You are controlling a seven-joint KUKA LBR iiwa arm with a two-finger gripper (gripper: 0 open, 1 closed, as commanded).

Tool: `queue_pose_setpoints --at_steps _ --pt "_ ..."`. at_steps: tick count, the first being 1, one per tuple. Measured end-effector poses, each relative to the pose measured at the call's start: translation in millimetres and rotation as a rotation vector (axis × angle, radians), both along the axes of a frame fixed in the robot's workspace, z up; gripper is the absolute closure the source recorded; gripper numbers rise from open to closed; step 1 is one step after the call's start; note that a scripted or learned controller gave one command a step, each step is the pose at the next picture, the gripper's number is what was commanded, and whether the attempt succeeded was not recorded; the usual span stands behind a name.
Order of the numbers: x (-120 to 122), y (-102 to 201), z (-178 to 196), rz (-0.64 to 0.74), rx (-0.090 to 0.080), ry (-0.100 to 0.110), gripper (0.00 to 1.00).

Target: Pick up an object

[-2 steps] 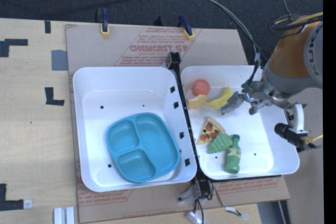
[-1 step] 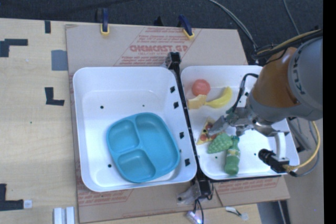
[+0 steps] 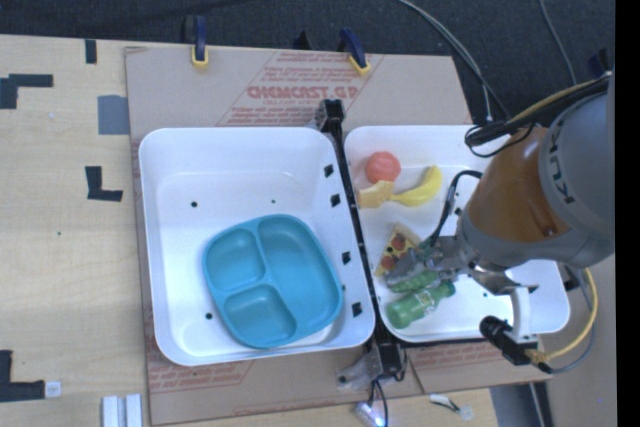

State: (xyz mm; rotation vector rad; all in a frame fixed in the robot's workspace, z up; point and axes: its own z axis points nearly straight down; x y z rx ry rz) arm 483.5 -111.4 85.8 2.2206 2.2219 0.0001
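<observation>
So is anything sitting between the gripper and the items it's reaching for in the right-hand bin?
Nothing visible does. The gripper is already down among the clutter in the right bin, directly over the green bottle and the small toy food piece. The orange ball and banana lie farther back, off its line.

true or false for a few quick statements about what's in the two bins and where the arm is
1. The blue plate lies in the left bin. True.
2. The banana is in the left bin. False: it is in the right bin.
3. The orange ball sits beside the banana. True.
4. The arm reaches over the left bin. False: it is over the right bin.
5. The green item lies at the right bin's near edge. True.
</observation>
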Motion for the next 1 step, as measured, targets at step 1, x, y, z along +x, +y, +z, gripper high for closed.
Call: queue_pose_setpoints --at_steps 1 --pt "0.3 2.0 25.2 0.0 0.0 -0.001 0.0"
